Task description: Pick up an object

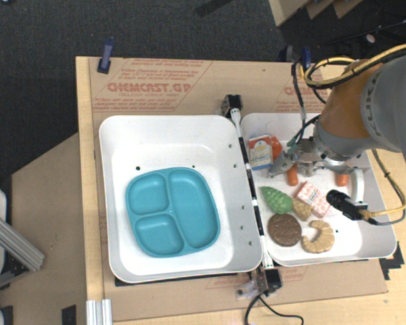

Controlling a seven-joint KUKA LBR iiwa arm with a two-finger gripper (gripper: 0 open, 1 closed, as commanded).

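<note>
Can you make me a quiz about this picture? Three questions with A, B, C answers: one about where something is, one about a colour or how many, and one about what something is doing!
1. Where is the teal tray?
A. In the left bin
B. In the right bin
C. On the floor

2. How many sections does the tray have?
A. One
B. Three
C. Six

3. How is the arm placed?
A. Reaching over the left bin
B. Reaching over the right bin
C. Parked away from both bins

Answers:
1. A, the tray lies flat in the left bin.
2. B, ridges split it into two small sections and one long one.
3. B, the arm comes in from the right and its wrist hangs over the right bin, above the toy food such as the croissant and cookie.
</note>
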